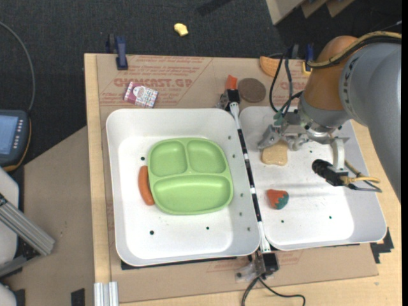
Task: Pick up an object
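So the pick isn't done, as far as I can see. The gripper (284,144) is low in the right bin (319,228), up around the bin's 10 o'clock corner. It's right on top of a flat tan piece (275,157), which looks like a slice of toy bread. The tan piece pokes out at the gripper's 7 o'clock and looks like it's lying flat on the bin floor, not lifted. From this angle I honestly can't tell if the gripper is open or closed, or if it has any hold on the piece. The wrist covers the spot where that would show.

The other stuff in reach:
- a small red piece (277,198) with a bit of teal on it, at 6 o'clock from the tan one, apart from it
- a green plate (191,177) in the middle of the left bin (127,171)
- an orange piece (145,185) touching the plate at its 9 o'clock

The arm (376,88) comes in from 3 o'clock.

My read is that the approach is basically done and it's lined up on the tan piece. What's left is the real work: get a solid hold and lift it clear of the bin. A flat slice lying down is a lousy thing to pinch, so I wouldn't bet on this try.
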Robot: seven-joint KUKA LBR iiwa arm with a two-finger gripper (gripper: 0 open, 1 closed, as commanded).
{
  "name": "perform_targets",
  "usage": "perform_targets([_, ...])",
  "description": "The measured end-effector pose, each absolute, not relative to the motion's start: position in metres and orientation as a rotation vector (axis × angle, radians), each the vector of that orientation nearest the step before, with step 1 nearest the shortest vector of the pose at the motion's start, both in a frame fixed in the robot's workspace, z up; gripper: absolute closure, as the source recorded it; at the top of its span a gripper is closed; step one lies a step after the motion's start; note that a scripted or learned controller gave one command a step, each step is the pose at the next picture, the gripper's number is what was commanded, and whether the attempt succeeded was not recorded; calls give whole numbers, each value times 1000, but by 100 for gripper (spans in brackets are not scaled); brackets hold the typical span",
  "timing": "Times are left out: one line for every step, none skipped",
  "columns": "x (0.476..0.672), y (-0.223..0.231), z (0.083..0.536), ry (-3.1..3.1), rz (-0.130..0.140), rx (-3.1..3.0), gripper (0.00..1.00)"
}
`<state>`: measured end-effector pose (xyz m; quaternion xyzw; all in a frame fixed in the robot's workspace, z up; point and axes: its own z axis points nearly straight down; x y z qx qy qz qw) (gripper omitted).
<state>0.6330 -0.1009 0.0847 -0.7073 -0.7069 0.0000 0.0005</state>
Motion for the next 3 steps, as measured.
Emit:
perform_targets([633,-96,85,-2221,0,-2219,0])
perform_targets([631,-97,85,-2220,1,-2221,0])
perform_targets([632,-97,85,-2221,-1,-2221,0])
